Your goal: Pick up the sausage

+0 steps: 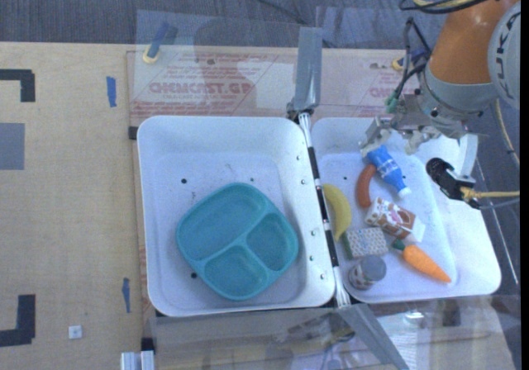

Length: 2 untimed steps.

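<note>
The sausage (364, 187), a short reddish-orange link, lies in the right bin (479, 277) near its left wall, just left of a blue bottle (388, 168). My gripper (395, 139) hangs over the back part of the right bin, above and slightly right of the sausage. It is open, its fingers spread either side of the bottle's upper end. Nothing is held between them. The sausage is apart from the fingers.
Around the sausage lie a banana (336, 210), a small snack box (393, 215), a grey sponge (366, 240), a can (368, 271) and a carrot (426, 263). A teal divided plate (237, 240) sits in the left bin (165, 154).
</note>
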Each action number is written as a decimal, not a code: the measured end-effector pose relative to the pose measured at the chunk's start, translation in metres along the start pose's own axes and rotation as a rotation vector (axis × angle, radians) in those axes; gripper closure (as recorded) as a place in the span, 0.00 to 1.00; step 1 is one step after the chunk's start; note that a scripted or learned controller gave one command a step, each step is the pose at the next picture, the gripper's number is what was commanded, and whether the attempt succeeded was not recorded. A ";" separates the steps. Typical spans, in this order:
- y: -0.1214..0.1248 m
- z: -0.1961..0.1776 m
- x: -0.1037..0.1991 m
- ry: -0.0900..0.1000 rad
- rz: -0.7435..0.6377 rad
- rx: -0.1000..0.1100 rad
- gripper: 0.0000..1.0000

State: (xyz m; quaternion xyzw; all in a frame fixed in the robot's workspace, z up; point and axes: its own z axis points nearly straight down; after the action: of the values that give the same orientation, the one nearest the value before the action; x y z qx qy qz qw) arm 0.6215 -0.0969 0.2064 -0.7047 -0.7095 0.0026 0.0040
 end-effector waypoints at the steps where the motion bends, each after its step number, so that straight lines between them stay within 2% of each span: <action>1: -0.017 0.025 0.010 0.000 -0.433 -0.001 0.00; 2: -0.048 0.116 -0.013 -0.001 -0.363 -0.005 0.00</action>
State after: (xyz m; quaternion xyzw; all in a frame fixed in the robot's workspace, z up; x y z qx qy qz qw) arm 0.5725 -0.1101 0.0909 -0.5650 -0.8251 0.0005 0.0026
